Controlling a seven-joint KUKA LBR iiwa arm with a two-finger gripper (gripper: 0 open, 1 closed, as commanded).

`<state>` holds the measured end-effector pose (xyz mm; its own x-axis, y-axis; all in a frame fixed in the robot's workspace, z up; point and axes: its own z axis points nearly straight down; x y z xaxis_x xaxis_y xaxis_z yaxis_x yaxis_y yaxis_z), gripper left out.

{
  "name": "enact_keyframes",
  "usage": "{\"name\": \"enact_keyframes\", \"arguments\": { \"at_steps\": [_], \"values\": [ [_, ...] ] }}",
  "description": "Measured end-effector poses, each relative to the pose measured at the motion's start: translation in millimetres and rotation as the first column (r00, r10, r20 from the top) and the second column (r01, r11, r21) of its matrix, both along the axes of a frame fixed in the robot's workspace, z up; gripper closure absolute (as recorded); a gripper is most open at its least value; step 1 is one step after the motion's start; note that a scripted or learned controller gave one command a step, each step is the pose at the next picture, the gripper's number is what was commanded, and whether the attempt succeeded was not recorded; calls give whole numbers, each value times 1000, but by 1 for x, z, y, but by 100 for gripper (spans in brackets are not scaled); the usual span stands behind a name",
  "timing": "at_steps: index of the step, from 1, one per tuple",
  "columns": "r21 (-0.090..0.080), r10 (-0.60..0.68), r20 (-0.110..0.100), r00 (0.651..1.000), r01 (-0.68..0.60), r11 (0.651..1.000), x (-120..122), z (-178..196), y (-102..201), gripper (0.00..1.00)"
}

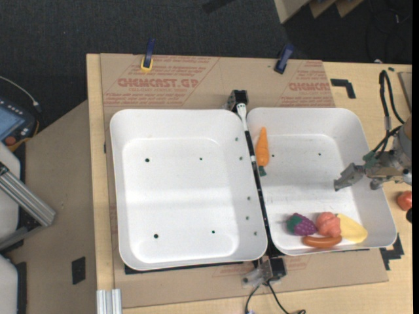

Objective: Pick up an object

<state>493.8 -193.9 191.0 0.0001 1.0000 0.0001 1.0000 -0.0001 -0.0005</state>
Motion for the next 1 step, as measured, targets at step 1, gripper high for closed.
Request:
{"name": "enact_keyframes", "arguments": {
  "at_steps": [1],
  "values": [
    [-6, 0, 15, 1000, 0, 1000, -13, 144, -5, 0]
  ]
}}
